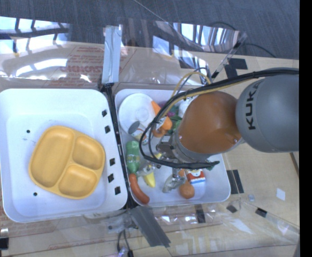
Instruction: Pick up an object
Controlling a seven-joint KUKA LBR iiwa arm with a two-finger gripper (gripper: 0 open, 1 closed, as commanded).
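Gripper low in crowded right bin, pincer state impossible to tell. Risks snagging hotdog at 9 o'clock or orange ball at 3, missing cleanly.

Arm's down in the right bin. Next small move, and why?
Probably a short straight lift to check the grasp. The gripper sits low in the right bin among crowded toy food beside an orange piece, and the arm hides what, if anything, it holds.
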